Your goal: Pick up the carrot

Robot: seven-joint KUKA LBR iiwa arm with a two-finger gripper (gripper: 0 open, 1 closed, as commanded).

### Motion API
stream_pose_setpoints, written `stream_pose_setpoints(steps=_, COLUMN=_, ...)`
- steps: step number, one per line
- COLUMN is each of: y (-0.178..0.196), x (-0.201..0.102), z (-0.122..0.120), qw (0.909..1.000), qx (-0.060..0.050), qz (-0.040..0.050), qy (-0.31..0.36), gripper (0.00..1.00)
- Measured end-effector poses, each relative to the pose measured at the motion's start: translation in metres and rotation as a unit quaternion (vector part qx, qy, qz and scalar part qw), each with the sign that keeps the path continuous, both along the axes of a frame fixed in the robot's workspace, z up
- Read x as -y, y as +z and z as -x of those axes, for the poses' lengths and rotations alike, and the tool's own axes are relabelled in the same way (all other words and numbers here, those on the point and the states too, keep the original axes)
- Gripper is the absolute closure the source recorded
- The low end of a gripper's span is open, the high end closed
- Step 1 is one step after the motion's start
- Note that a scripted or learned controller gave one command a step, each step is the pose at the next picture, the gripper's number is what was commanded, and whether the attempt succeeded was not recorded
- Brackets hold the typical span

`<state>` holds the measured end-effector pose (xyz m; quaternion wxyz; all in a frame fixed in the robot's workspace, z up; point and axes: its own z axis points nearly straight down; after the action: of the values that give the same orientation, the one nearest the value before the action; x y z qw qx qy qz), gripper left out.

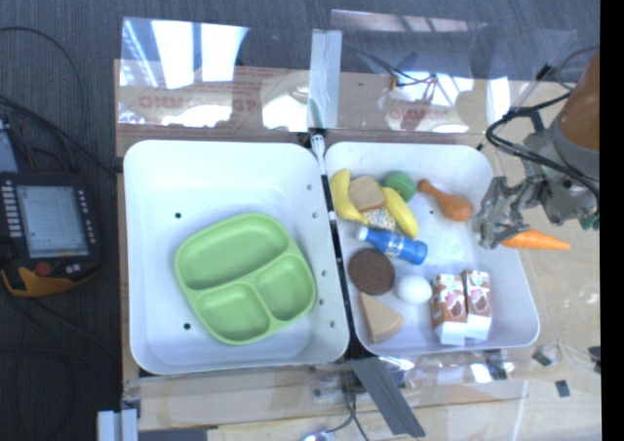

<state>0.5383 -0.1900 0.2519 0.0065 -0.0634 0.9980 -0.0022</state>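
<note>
Carrot (537,241): small orange cone, lying roughly level, pointed tip toward the right edge of the frame, blunt end toward the gripper; at mid-right of the frame, over the right bin's right rim.
Gripper (495,224): dark grey fingers reaching down-left at the right bin's right wall; the carrot's blunt end touches or sits just beside them, but whether it lies between them cannot be told, nor whether the gripper is spread or pressed together.
Arm (583,117): orange band at the upper right edge of the frame, black cables looping beside it.
Right bin (507,327): white, holding two bananas (369,203), a green ball (398,182), a drumstick (448,200), a blue bottle (397,245), a brown round cookie (371,271), a white egg (414,289), a wedge of bread (380,317) and two small cartons (461,303).
Left bin (156,234): white, bearing a green divided plate (246,278).
Writing: red print on the cardboard behind the bins, too blurred to read; carton labels not legible.
Pendant (44,224): left edge of the frame, screen lit, text unreadable.
</note>
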Motion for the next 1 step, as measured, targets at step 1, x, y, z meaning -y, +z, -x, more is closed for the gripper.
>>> stream_pose_setpoints(steps=1, y=0.0782, x=0.0076, z=-0.0481, qw=0.9999, qx=-0.001, qz=-0.0011, qy=-0.015, gripper=1.0)
